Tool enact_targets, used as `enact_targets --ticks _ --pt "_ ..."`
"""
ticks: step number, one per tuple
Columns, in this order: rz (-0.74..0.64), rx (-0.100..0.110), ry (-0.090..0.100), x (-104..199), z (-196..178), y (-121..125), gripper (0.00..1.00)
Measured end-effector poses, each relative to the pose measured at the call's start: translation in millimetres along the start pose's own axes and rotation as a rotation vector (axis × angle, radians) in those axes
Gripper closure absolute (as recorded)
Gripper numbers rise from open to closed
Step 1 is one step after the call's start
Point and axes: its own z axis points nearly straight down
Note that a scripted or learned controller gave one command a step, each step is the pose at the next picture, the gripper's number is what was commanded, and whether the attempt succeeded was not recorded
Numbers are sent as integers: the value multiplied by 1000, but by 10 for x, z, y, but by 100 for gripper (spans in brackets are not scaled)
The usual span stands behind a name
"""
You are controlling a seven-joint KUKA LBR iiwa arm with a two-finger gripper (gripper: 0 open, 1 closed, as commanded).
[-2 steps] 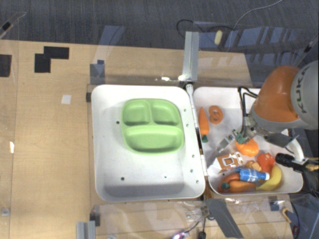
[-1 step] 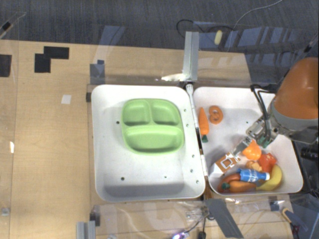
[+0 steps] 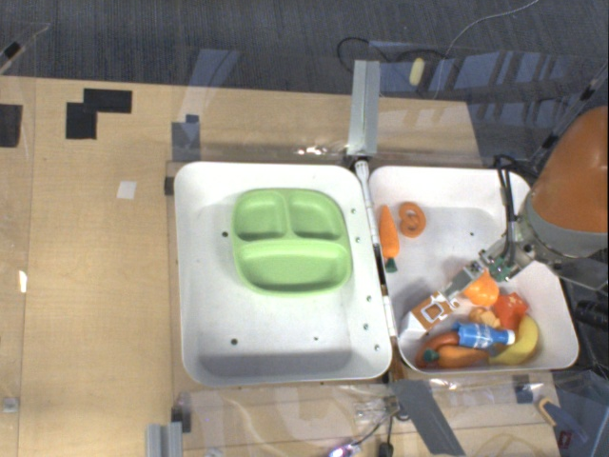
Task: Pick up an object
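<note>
My gripper [image 3: 487,272] reaches down from the right into the right bin [image 3: 447,193], just above a pile of toy food at its near right corner. Directly under it sits an orange fruit [image 3: 482,291] beside a red piece [image 3: 512,307]. Lower in the pile lie a blue bottle [image 3: 481,336], a yellow banana [image 3: 521,343], a hot dog [image 3: 455,355] and a small brown and white box [image 3: 433,310]. A carrot [image 3: 388,233] lies along the bin's left wall, with an orange ring [image 3: 411,218] beside it.
The left bin [image 3: 205,284] holds a green divided plate [image 3: 289,239] in its middle. The arm's orange band [image 3: 576,174] and grey wrist hang over the right bin's right rim. A metal post [image 3: 363,103] stands behind the seam between the bins.
</note>
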Motion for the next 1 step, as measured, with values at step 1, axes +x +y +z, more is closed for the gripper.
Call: enact_targets --ticks 1 --pt "65 -7 -8 -655 1205 314 0"
